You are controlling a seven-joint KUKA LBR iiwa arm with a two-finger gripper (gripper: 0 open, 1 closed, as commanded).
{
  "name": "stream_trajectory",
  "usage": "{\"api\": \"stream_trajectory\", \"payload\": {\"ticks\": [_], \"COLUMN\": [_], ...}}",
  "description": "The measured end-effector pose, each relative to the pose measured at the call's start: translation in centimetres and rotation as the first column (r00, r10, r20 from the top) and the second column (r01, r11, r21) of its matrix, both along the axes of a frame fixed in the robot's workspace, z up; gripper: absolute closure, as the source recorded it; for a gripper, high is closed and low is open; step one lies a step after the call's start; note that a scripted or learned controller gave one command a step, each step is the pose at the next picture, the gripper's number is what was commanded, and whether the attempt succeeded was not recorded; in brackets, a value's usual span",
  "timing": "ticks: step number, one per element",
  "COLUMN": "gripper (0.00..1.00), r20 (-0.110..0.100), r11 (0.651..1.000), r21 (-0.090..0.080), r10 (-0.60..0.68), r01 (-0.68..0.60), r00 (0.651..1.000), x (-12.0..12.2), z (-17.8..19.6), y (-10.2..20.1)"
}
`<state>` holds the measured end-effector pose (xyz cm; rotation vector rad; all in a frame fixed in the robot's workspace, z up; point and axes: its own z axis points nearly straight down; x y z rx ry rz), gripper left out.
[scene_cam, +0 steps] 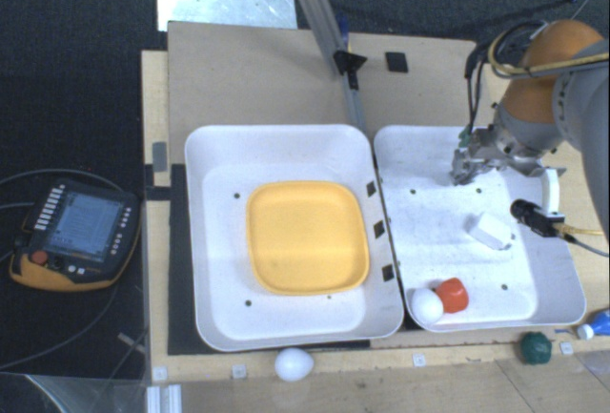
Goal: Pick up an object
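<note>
Yellow plate (308, 237): lies flat in the left bin (205, 211), far off to the picture-left of the gripper (464, 165), across the wall between the bins.
White ball (426, 306): in the right bin's (562, 292) near corner, well toward the camera from the gripper, touching the orange piece (452, 295).
Gripper: low over the far part of the right bin, nothing visibly between its tips; whether it is spread or closed I cannot tell.
White block (492, 232): nearest candidate, a little toward the camera and slightly picture-right of the gripper, apart from it; long axis slanted across the bin.
Likely need: a short shift toward the camera, wrist turned across the block's short side.
</note>
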<state>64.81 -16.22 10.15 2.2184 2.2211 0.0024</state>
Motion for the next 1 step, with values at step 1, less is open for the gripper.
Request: {"api": "stream_trajectory", "payload": {"ticks": [1], "gripper": [1.0], "r20": [0.002], "r11": [1.0], "r21": [0.0], "r10": [-0.001], "r01": [0.001], "r00": [1.0], "x": [-0.75], "z": [4.88], "y": [-0.3]}}
